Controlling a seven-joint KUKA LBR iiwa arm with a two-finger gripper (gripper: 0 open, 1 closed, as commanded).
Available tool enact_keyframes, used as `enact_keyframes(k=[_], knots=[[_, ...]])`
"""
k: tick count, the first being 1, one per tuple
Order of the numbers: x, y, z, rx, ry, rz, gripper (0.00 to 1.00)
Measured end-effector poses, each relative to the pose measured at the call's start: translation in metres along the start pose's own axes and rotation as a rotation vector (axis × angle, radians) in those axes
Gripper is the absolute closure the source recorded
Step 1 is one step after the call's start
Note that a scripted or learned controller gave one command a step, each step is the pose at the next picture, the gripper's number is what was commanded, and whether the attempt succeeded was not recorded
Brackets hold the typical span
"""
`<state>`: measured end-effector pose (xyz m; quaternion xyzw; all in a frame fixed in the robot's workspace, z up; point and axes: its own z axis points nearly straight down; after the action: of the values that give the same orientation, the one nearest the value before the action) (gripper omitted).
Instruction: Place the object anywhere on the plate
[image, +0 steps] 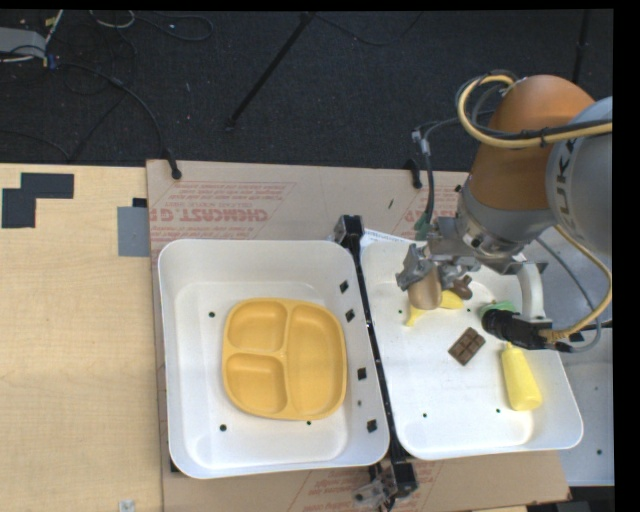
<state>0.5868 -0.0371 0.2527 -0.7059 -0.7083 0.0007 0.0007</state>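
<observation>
1. The gripper is hovering low in the right bin; whether it is grasping anything cannot be told.
2. A small yellow object is lying just beside it, partly hidden.
3. A brown chocolate piece and a corn cob are resting nearby.
4. The yellow divided plate is sitting in the left bin, well apart from the gripper.

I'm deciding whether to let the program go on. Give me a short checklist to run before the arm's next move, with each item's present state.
1. Plate sits flat in the left bin: ok.
2. Plate compartments free to receive something: ok.
3. Gripper over the right bin: ok.
4. An object between its fingers: cannot tell.
5. Corn and chocolate apart from the gripper: ok.
6. Divider between the bins to be crossed: ok.
</observation>
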Motion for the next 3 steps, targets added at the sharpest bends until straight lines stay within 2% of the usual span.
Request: enact_keyframes(k=[2, 3], knots=[[0.104, 0.019, -0.007, 0.001, 0.002, -0.002, 1.0], [0.149, 0.027, 0.013, 0.002, 0.0, -0.001, 1.0]])
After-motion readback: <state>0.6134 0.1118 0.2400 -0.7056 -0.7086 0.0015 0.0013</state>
